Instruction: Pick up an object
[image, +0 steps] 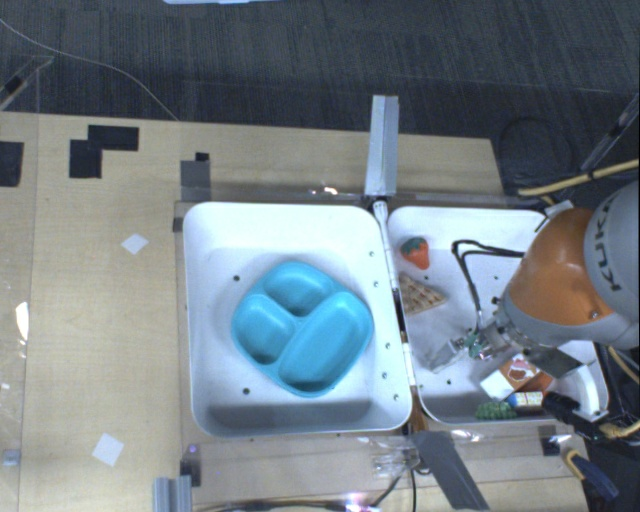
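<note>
My gripper is low in the right bin, pointing left from the orange-banded wrist. Its metal fingers blur against the bin floor. Past the fingers, towards the bin's back left, a tan waffle-patterned piece lies flat. An orange-red strawberry-like toy sits further back. Under the wrist at the front right lie a brown-and-white packet, a small green piece and a yellow-and-blue item.
The left bin holds a blue three-compartment tray. A black cable loops over the right bin's back. A metal post stands behind the divider between the bins.
</note>
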